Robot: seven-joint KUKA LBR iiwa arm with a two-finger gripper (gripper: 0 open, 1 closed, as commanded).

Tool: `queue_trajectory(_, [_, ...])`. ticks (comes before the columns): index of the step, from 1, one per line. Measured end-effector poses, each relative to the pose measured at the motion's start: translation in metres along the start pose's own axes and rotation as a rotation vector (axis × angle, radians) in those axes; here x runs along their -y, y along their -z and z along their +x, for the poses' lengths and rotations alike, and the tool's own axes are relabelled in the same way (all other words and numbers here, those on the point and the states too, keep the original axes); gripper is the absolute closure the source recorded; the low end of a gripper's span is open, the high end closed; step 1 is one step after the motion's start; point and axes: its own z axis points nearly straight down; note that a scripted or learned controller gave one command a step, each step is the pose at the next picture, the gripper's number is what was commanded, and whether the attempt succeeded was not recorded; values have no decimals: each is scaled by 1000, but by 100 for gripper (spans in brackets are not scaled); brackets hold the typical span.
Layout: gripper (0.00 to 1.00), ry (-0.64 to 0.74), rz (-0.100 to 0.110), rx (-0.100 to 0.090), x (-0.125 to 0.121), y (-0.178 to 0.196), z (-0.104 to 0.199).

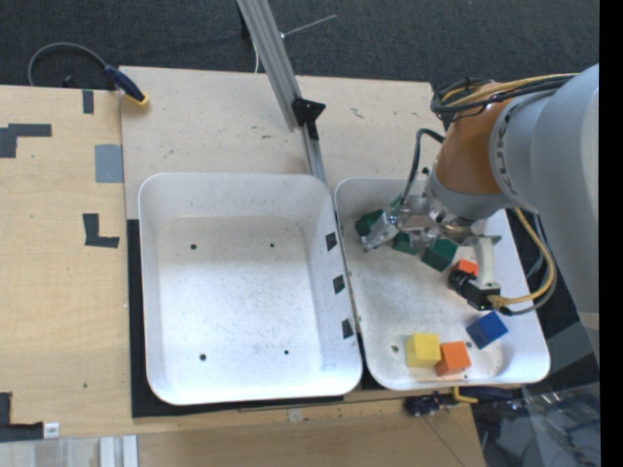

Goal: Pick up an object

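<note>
Camera view, arm (526,154) bent over right bin (389,300), tool (394,230) low

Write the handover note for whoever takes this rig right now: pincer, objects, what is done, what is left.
Pincer: low over the upper part of the right bin, close to the green objects; whether it grips anything cannot be told from this view.
Objects, all in the right bin: green pieces around the pincer, one more green block just right of it, yellow block and orange block touching near the front rim, blue block right of them.
Done: arm is down among the green pieces.
Left: confirm a grasp, then lift an object out.
</note>
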Motion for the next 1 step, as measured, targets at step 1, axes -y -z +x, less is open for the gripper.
queue_trajectory(1, [100,1,4,0,1,7,0])
